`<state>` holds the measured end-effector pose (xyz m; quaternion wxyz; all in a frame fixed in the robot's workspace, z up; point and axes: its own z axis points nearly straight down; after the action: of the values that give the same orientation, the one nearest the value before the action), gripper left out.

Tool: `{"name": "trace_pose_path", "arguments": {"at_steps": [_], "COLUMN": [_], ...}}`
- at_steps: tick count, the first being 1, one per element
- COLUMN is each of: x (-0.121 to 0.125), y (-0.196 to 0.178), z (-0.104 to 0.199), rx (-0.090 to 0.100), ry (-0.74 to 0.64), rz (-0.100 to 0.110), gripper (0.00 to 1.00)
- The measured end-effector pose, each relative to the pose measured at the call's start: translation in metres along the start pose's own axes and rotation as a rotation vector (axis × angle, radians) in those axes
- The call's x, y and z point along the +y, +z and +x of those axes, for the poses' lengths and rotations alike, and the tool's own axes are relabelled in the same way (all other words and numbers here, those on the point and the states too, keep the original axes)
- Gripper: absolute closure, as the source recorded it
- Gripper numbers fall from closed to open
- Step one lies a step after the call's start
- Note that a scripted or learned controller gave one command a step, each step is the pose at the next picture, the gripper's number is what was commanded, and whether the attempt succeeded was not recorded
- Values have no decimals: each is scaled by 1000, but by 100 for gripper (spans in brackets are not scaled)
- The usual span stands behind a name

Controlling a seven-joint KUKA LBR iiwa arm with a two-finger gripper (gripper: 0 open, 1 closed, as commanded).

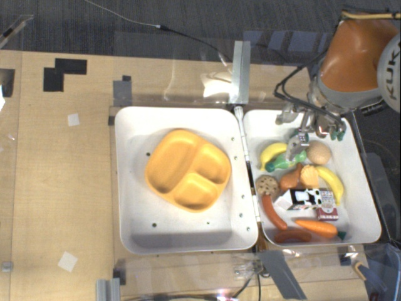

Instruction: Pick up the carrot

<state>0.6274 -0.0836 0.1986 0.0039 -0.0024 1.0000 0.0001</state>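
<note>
The carrot [316, 227] is orange with a small green top at its right end. It lies flat near the front edge of the right bin [366, 187], just below a black-and-white carton [306, 198]. My gripper [299, 144] hangs over the bin's back half, above a yellow banana [272, 152] and a green item [283, 165]. It is well behind the carrot and apart from it. Nothing shows as held by the gripper.
Around the carrot lie a red sausage [270, 211], a darker sausage [291, 236], a small red box [327, 214], a second banana [333, 182], a cookie [267, 184] and a beige ball [319, 153]. The left bin [135, 231] holds a yellow divided plate [188, 168].
</note>
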Motion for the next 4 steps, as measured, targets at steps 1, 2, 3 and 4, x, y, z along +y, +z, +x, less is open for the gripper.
{"name": "trace_pose_path", "arguments": {"at_steps": [1,2,3,4], "x": [-41,-40,-83,-108], "y": [108,95,-33,-99], "z": [45,42,-32,-28], "rx": [-8,-14,-17,-11], "ry": [86,80,101,167], "rz": [1,1,4,3], "gripper": [0,100,100,100]}}
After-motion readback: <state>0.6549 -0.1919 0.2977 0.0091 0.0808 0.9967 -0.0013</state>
